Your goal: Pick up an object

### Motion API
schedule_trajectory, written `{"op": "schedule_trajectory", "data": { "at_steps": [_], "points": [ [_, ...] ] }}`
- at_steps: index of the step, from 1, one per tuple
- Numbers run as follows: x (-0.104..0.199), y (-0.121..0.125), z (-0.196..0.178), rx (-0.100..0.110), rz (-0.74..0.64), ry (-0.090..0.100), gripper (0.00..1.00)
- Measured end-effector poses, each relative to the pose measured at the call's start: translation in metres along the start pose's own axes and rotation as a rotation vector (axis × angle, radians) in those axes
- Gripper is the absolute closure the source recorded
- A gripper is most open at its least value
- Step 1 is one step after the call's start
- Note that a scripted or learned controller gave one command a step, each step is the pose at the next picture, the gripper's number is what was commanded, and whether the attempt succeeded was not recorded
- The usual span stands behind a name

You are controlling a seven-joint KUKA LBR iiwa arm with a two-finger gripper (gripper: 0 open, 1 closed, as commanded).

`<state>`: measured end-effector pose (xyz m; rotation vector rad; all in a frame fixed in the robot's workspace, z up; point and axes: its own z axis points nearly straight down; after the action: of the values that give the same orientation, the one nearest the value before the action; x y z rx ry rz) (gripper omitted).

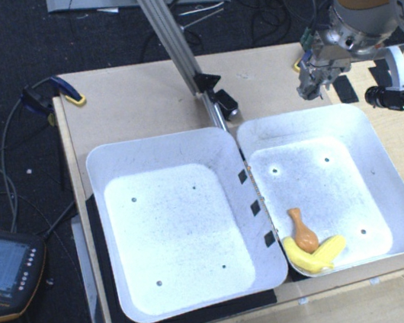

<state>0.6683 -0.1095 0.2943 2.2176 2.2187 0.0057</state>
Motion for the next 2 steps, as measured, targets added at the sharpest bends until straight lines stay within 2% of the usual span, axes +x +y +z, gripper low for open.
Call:
{"op": "schedule_trajectory", "data": {
  "at_steps": [1, 2],
  "points": [
    [0.051, -0.016, 0.019, 0.007, -0.003, 0.002, 1.0],
    [0.103, -0.035, 0.018, 0.005, -0.004, 0.002, 1.0]
  ]
}}
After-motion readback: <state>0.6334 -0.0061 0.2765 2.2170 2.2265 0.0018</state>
